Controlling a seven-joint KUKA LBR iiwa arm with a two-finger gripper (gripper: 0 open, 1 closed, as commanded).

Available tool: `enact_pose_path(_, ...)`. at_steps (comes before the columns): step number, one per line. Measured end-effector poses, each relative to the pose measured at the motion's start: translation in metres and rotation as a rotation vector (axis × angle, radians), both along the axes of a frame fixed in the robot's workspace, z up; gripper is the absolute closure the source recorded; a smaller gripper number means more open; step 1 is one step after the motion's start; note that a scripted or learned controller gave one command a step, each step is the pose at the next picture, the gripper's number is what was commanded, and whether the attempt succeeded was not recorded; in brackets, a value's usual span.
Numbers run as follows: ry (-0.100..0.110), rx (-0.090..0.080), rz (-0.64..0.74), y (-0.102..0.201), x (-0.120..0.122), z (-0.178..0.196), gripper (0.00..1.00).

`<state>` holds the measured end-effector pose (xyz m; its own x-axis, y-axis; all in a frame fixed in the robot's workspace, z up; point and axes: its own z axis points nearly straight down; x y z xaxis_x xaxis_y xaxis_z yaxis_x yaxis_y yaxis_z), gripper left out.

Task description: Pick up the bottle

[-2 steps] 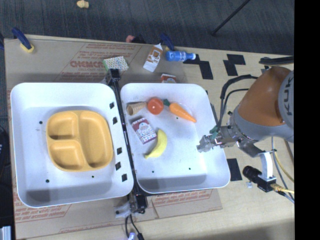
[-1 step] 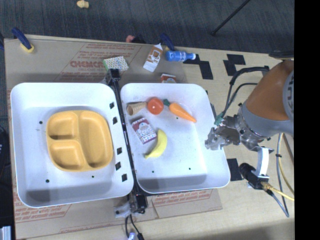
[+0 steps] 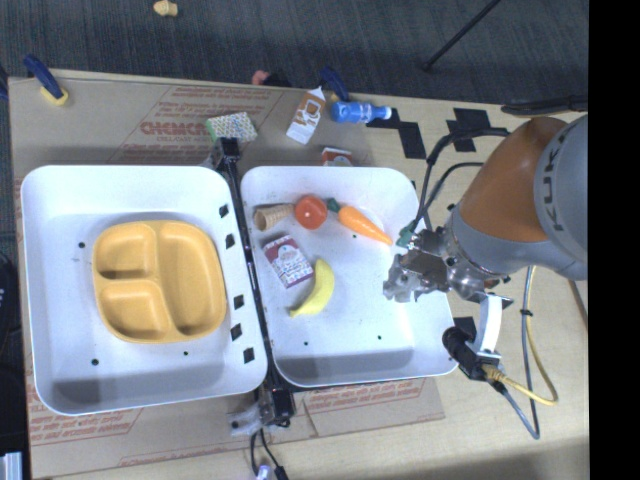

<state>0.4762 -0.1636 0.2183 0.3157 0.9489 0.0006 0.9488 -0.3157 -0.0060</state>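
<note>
Blue bottle (image 3: pixel 356 113) on side, behind bins

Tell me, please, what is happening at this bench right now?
A grey and orange arm reaches in from the right, its claw hovering over the right edge of the right bin. That bin holds a banana, a carrot, a tomato and a small red packet. The blue bottle lies outside, on the bench behind the bins, untouched. The left bin holds a yellow divided tray.
</note>
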Motion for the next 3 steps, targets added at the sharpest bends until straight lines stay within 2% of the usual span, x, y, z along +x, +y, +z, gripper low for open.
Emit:
enact_pose_path(1,-0.001,0.001,0.038,0.010,0.000,-0.003,1.00)
enact_pose_path(2,0.002,0.004,0.207,0.009,-0.001,-0.010,1.00)
enact_pose_path(3,-0.002,-0.002,0.012,-0.031,0.000,-0.010,1.00)
